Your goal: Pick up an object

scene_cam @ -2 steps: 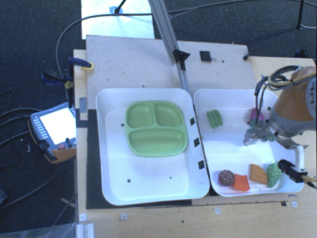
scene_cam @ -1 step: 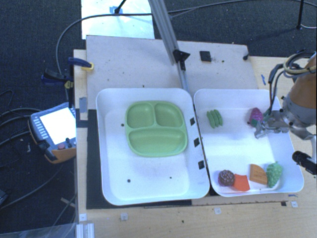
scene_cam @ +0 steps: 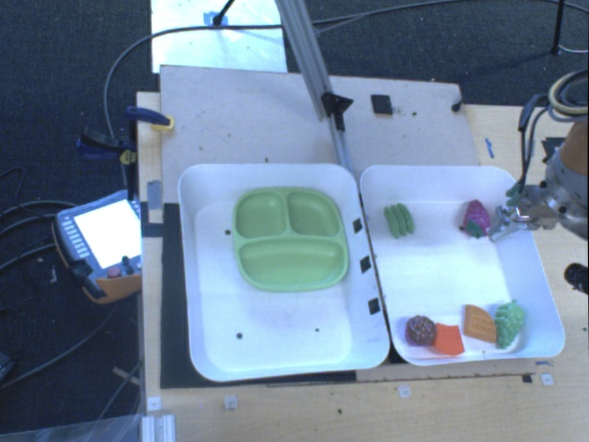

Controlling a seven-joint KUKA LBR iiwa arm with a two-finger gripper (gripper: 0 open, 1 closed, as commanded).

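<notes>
2 white bins | left bin [scene_cam: 212, 339]: green divided plate [scene_cam: 290, 239] | right bin [scene_cam: 543, 302]: bean pod [scene_cam: 398, 219], purple grapes [scene_cam: 476, 216] at far edge, perhaps touching claw [scene_cam: 512, 221] | claw spread: cannot tell

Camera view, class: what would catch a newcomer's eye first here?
Most likely the green divided plate, alone in the left bin. Next, the toy foods in the right bin: green pods, a purple piece by the gripper, and a cluster along the near edge, including an orange piece.
</notes>
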